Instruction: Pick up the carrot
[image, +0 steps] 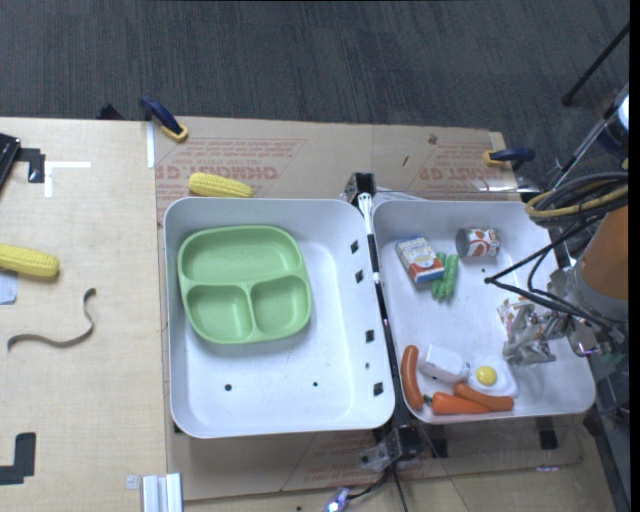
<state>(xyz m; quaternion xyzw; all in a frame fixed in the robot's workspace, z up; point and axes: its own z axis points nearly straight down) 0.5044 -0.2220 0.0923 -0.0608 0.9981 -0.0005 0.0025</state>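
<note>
Carrot (458, 404) lying flat at front edge of right bin (560, 300), gripper (528, 340) above bin's right side, apart from it.
Carrot: smooth orange tapered stick, beside a sausage (487, 397) and fried egg (487, 378); red curved sausage (410, 377) to its left. Gripper metallic; can't tell its grasp state. Green three-part plastic plate (243, 283) in left bin.

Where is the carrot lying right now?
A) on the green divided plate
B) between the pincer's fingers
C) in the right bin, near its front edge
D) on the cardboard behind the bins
C: the carrot lies in the right bin near its front edge, beside the fried egg, apart from the pincer and the green plate.
</note>
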